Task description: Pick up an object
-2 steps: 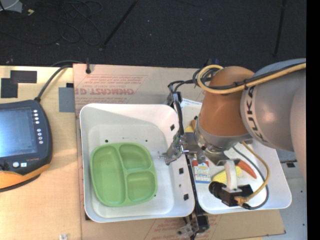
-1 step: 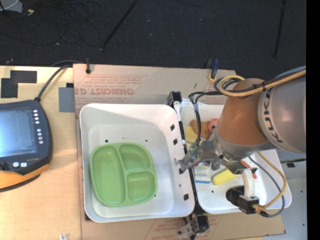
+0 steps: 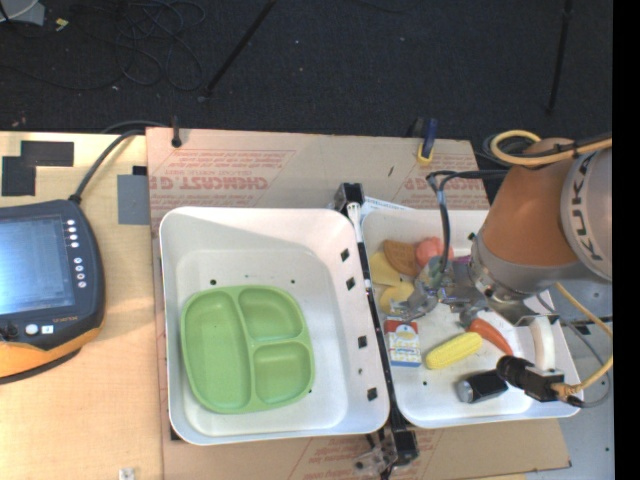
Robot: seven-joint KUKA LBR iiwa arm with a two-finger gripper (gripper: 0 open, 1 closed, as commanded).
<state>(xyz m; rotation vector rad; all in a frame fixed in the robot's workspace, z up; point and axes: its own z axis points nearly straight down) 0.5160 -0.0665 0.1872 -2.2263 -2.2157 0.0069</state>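
Observation:
My gripper [image 3: 428, 294] reaches down into the right bin [image 3: 520, 416], among a cluster of toy food near the bin's left side. Around it lie yellow pieces [image 3: 388, 267], a brown piece [image 3: 403, 256] and a pink-red ball [image 3: 430, 249]. In front of the gripper sit a small red, white and blue box [image 3: 403, 344], a yellow corn cob [image 3: 453, 349] and an orange carrot [image 3: 492, 333]. The wrist and arm hide whatever lies under them. I see nothing lifted clear of the bin floor.
The left bin [image 3: 250, 233] holds a green three-compartment plate [image 3: 247, 346]. A ridge with black clips [image 3: 362, 308] divides the two bins. A teach pendant [image 3: 40, 278] rests on the bench at far left. Cardboard [image 3: 300, 168] lies under the bins.

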